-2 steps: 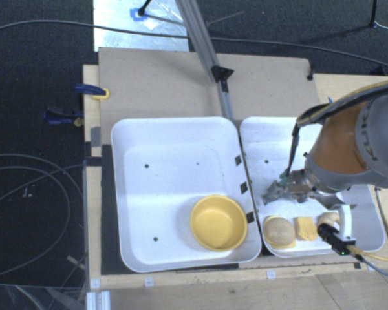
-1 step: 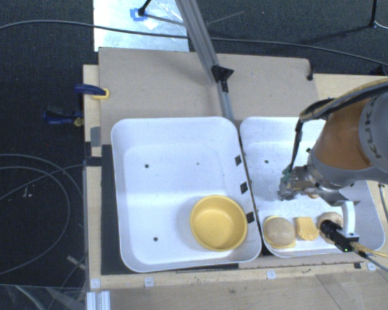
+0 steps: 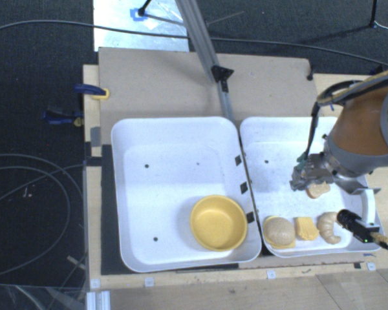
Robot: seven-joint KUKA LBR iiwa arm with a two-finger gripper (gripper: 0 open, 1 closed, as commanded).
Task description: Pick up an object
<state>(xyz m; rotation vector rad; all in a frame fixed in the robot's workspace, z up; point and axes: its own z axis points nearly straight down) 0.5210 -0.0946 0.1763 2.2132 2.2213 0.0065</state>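
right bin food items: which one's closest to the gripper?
The pale piece right at the gripper, apart from the front-row three: round bun, yellow block, croissant.

Robot arm reaching into the right bin [image 3: 271, 141] of two white bins.
Its gripper [image 3: 306, 178] sits over a tan piece [image 3: 319, 190]; a bun [image 3: 279, 231], yellow block [image 3: 304, 228] and croissant [image 3: 328, 228] lie nearby. Left bin [image 3: 149, 141] holds a yellow bowl [image 3: 218, 222].

A brown bench [image 3: 181, 86] bears two shallow white bins, left [image 3: 132, 173] and right [image 3: 271, 147], side by side
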